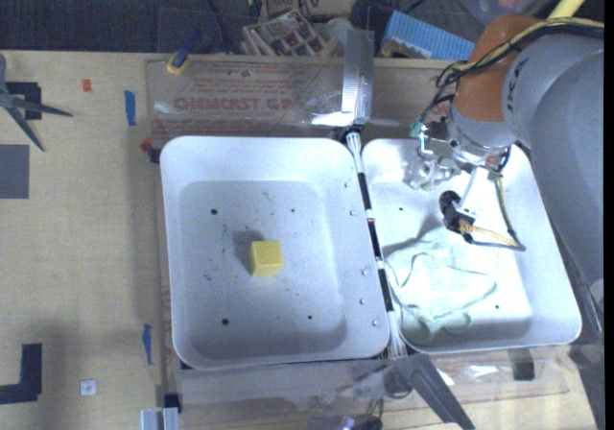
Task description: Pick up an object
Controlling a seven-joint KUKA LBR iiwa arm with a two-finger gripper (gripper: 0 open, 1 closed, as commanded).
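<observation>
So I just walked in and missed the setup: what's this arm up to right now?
A program-driven arm is trying to pick something up. Its gripper sits over the far end of the right bin, above a pale, crumpled cloth lying in that bin. A yellow block rests alone near the middle of the left bin. Nothing can be seen between the fingers.

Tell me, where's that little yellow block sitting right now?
The yellow block lies near the middle of the left bin, far from the end effector over the right bin.
</observation>
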